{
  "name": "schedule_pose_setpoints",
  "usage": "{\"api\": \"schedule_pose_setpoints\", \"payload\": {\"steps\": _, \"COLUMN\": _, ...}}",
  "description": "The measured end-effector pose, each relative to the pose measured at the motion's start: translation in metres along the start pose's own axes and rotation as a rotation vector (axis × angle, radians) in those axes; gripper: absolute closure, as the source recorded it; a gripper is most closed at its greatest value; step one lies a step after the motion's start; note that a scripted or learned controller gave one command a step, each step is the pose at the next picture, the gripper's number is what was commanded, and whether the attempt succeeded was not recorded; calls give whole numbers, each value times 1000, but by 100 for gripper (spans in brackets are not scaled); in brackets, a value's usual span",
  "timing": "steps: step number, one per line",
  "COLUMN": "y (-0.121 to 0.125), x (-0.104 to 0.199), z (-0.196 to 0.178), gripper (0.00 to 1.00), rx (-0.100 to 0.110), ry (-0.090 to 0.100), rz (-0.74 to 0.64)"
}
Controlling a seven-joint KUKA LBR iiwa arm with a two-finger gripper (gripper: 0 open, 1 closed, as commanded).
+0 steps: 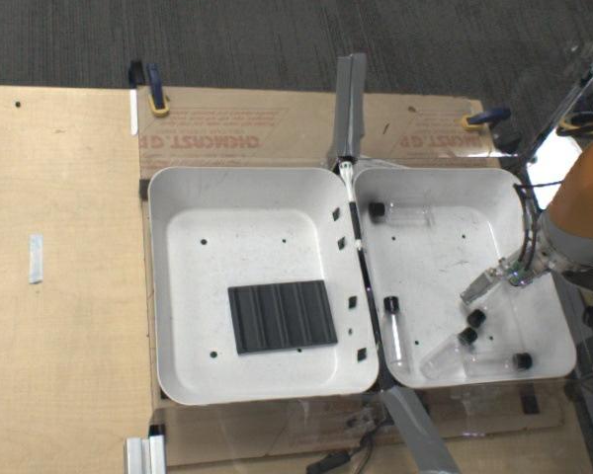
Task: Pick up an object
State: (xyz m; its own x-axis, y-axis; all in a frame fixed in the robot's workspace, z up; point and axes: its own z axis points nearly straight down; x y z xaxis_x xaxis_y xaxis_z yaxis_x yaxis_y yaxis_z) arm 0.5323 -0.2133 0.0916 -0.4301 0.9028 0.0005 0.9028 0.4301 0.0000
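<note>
Two white bins sat on the surface; the fingers (479, 289), their opening unclear, hovered in the right bin (430, 181) near clear tubes (469, 361), approaching; next, descend.

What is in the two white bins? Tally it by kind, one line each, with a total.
Flat black ribbed rectangular panel, in the left white bin: 1
Clear plastic tubes with black caps, in the right white bin: 5, counted by caps
Total: 6
</note>
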Motion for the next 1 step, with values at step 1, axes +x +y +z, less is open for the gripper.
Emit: {"api": "schedule_pose_setpoints", "payload": {"steps": 1, "y": -53, "x": 16, "z": 0, "gripper": 0, "rx": -1, "ry": 0, "rz": -317}}
